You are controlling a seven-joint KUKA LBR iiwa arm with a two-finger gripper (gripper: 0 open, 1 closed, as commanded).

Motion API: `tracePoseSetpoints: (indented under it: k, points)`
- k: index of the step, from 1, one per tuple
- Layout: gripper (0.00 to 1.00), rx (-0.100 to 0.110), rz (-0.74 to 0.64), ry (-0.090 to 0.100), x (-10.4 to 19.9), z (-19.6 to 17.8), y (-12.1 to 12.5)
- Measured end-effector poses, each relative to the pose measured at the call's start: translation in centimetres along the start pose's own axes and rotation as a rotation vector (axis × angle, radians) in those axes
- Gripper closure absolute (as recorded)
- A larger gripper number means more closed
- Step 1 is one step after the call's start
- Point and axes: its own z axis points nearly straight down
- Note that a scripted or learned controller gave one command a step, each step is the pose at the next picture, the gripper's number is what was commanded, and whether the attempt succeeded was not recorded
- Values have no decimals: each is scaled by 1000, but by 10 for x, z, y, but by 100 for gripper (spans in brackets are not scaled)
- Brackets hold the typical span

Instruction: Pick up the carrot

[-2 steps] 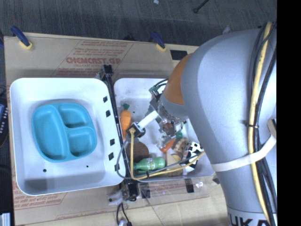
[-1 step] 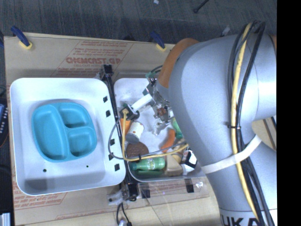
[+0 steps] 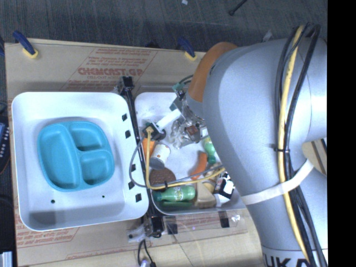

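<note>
An orange carrot lies curved in the right bin, near its middle right, among other items. A second slim orange piece lies along that bin's left wall; I cannot tell what it is. My gripper hangs low over the upper middle of the right bin, above and slightly left of the carrot. Its tip sits among shiny clutter, and the big grey arm hides much of the bin's right side. Nothing orange shows at the gripper.
The right bin also holds a green bottle at the front, a brown round item, a white cylinder, a green item and a black-and-white piece. A blue divided plate lies in the left bin.
</note>
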Motion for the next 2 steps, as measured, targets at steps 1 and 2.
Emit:
tracePoseSetpoints:
  k: [1,2]
  points:
    - [0,1,-2,-1,0,0,-1]
    - [100,7,-10,-4,1,-10,-2]
